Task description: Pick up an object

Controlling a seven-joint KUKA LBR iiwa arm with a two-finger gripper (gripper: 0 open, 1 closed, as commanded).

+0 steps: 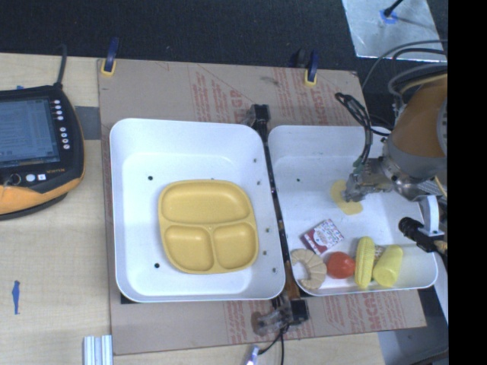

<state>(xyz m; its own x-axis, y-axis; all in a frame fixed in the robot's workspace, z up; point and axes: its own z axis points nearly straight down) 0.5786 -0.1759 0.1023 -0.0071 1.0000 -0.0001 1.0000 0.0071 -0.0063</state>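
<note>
The gripper, its grip impossible to judge, sat directly over a small yellow piece near the right bin's middle.

The arm is seen as a rounded grey body, wrapped by a broad orange band just above the wrist. Black cables are looped from above the orange band down to the wrist, and further dark cable arcs are seen above the band. Below the band, the wrist is formed by a grey metallic collar. The end effector is made of dull grey metal, with small, blocky, mechanical-looking parts. A black fitting on a white bracket is seen below the grey collar.
</note>
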